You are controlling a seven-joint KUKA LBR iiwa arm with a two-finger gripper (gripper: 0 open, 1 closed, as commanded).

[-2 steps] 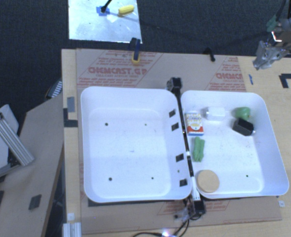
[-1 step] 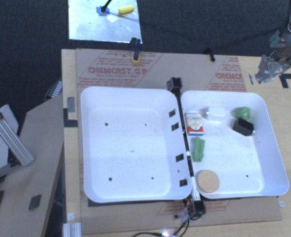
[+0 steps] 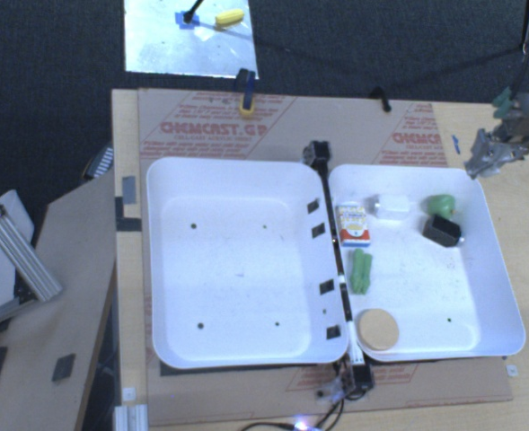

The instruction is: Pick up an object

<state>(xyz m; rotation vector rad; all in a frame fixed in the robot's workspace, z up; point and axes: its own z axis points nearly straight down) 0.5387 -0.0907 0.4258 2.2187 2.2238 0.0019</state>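
The gripper (image 3: 489, 155) hangs at the far right corner of the right bin (image 3: 489, 330), just outside its rim, with nothing between its fingers; whether those fingers stand apart or together cannot be told at this size. The step in hand looks like the approach — no object has been chosen by contact yet.

All the candidates lie in the right bin. A green lump (image 3: 442, 205) sits near the far right, with a black block (image 3: 442, 231) touching or just beside it on the near side. Further left are a pale white object (image 3: 392, 207) (hard to make out against the bin) and a red and white carton (image 3: 353, 224) close to the divider. A green elongated piece (image 3: 361, 270) lies nearer, and a tan round disc (image 3: 379, 329) nearer still.

The next move probably calls for travelling in over the rim and descending on one item — the green lump and black block are closest, though their crowding could foul a clean grasp.
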